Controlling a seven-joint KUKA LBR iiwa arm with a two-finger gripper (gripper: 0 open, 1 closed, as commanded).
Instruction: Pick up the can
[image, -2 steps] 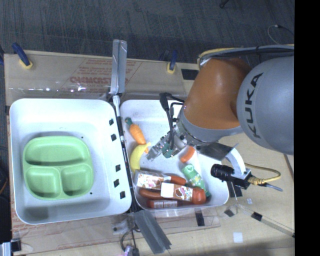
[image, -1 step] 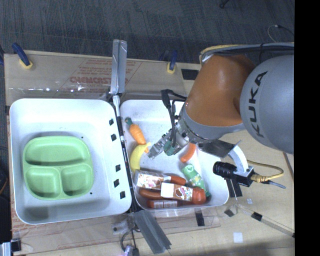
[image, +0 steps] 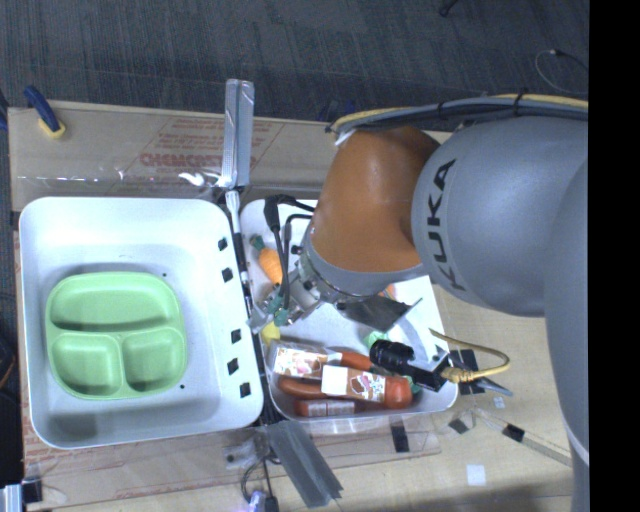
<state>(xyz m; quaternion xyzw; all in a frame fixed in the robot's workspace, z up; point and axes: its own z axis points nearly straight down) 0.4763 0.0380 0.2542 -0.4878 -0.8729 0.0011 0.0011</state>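
Note:
A red can (image: 352, 386) with a pale label lies on its side along the front wall of the right bin (image: 258, 222). Just behind it lies a second red and white packet or tube (image: 308, 359). My gripper (image: 281, 306) hangs low over the left side of the right bin, behind and to the left of the can, with nothing visibly held. The big grey and orange wrist hides most of the bin's middle and back.
An orange carrot-like piece (image: 270, 265) lies near the right bin's left wall, just behind the gripper. A green divided plate (image: 115, 333) sits in the left bin (image: 120, 215). Small clips and parts lie on the bench at the front right (image: 512, 432).

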